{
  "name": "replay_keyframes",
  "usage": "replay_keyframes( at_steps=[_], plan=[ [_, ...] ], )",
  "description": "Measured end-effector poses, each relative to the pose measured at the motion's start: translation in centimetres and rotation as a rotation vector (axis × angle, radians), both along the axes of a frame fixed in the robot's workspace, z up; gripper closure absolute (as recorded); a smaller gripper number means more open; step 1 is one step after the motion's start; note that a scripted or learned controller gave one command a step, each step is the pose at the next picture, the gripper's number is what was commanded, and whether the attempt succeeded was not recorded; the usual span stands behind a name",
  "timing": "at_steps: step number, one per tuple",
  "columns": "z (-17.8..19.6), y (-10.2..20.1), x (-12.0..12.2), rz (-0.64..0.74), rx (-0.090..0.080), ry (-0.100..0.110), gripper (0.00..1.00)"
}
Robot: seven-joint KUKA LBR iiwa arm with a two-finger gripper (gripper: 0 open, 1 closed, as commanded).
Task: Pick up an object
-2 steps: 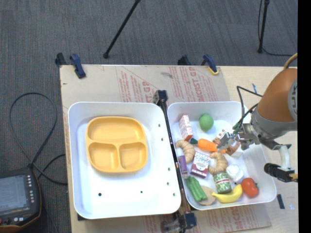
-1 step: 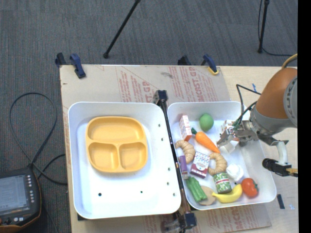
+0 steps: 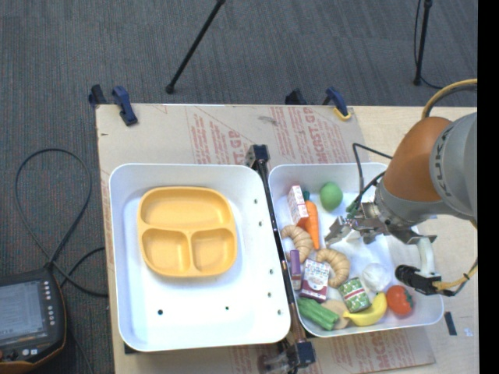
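The right bin [image 3: 366, 170] holds a heap of toy food: a green lime [image 3: 331, 195], an orange carrot [image 3: 313, 221], a red and white carton [image 3: 296, 202], two croissants [image 3: 334, 262], a banana [image 3: 370, 312], a tomato [image 3: 399, 300], a green pepper [image 3: 317, 313] and small cartons [image 3: 316, 278]. My gripper [image 3: 348, 229] hangs over the middle of this bin, just right of the carrot and below the lime. Its fingers are spread apart and nothing lies between them.
The left bin [image 3: 125, 287] carries a yellow divided plate [image 3: 187, 231]. Blue clamps [image 3: 123, 104] hold the board at its far edge. A black cable [image 3: 413, 275] loops from the arm over the right bin's right side. A tablet [image 3: 23, 318] sits on the floor at left.
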State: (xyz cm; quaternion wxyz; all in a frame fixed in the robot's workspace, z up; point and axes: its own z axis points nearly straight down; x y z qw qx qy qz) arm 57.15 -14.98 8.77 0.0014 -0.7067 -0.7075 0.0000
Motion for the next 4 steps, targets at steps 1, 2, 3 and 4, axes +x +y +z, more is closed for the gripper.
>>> replay_keyframes(
  at_steps=[1, 2, 3, 4],
  plan=[
    [0.0, 0.6, -9.1, -0.002, 0.0, 0.0, 0.0],
    [10.1, 10.0, -3.0, 0.001, 0.0, -0.005, 0.0],
    [8.2, 5.0, -2.9, -0.001, -0.002, 0.0, 0.0],
    [15.4, 0.9, -9.5, -0.001, -0.003, -0.003, 0.0]
  ],
)
